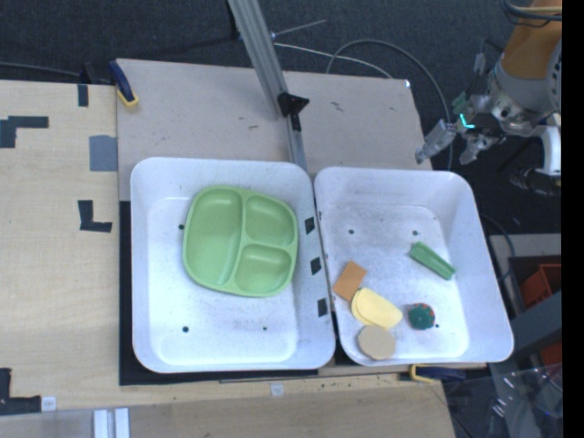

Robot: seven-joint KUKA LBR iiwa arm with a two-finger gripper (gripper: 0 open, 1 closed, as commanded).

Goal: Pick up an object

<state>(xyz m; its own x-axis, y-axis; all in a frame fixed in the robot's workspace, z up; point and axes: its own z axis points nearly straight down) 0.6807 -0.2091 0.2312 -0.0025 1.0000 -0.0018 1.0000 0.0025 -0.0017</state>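
The arm (529,44) hangs at the two o'clock corner of the scene, off the bins and past the far right rim of the right bin (474,208). Its tool (453,141) points down and to the left, over the dark floor beside the surface (55,245). The two fingers stand spread apart, with nothing between them.

In the right bin, five small things lie toward the near side. A green block (431,260) lies tilted at about three o'clock in the bin, apart from the rest. An orange piece (349,281) lies at about seven o'clock, touching a yellow piece (376,308) just below and to its right. A tan disc (376,342) lies at six o'clock, touching the yellow piece's near edge. A small dark teal ball (421,316) lies just beside the yellow piece on its right, at about five o'clock.

The left bin (146,336) holds a green plate (241,241) with three compartments, lying flat toward the far side of the bin's centre.

A grey pole (260,44) slants up from between the bins at twelve o'clock.
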